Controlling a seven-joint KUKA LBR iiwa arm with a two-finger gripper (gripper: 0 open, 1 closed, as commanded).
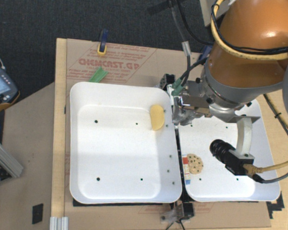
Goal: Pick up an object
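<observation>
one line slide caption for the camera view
KUKA arm's gripper poised over the divide between two white bins: yellow object in the left bin, round spotted object in the right bin.

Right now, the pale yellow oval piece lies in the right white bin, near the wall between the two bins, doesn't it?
Not quite: the camera view shows the pale yellow oval piece in the left white bin, near the wall between the two bins.

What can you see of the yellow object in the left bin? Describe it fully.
The yellow object is a small, smooth, oblong lump, pale yellow, looking like soft foam or plastic. It lies flat on the floor of the left bin, near the upper right corner, its long axis running up and down the picture. Nothing else touches it.
</observation>
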